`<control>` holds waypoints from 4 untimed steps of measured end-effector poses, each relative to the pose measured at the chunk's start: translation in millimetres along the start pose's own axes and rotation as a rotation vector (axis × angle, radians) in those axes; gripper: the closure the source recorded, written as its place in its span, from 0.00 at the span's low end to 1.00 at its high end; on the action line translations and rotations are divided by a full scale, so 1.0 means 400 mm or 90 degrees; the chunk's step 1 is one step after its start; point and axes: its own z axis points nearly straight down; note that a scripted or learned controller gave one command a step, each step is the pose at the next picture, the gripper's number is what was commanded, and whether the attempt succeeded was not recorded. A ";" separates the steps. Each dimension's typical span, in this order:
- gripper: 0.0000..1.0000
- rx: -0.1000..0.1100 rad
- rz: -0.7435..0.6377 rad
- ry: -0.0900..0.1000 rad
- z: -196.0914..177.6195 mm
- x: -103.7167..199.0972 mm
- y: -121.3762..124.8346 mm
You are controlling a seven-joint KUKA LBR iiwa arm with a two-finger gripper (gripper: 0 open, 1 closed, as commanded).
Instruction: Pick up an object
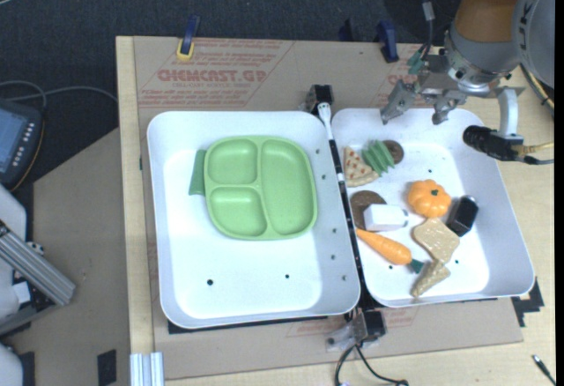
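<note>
My gripper (414, 110) hangs above the far edge of the right bin (502, 226), open, with nothing between its fingers. Below and in front of it lie the objects: a green ridged piece (381, 154) on a brown disc, a cracker-like wedge (356, 166), an orange pumpkin (427, 198), a black block (461, 215), a white block (384, 217) on a second brown disc, a carrot (385, 246), a tan bread slice (436, 240) and a small tan wedge (429, 277).
The left bin (176, 270) holds a green three-compartment plate (261, 187). Black clamps (320, 99) sit where the bins meet at the back. The arm's cable and a black fitting (489, 141) hang over the right bin's far right corner.
</note>
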 end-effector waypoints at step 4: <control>0.00 -0.008 -0.002 -0.001 0.311 -0.006 -0.006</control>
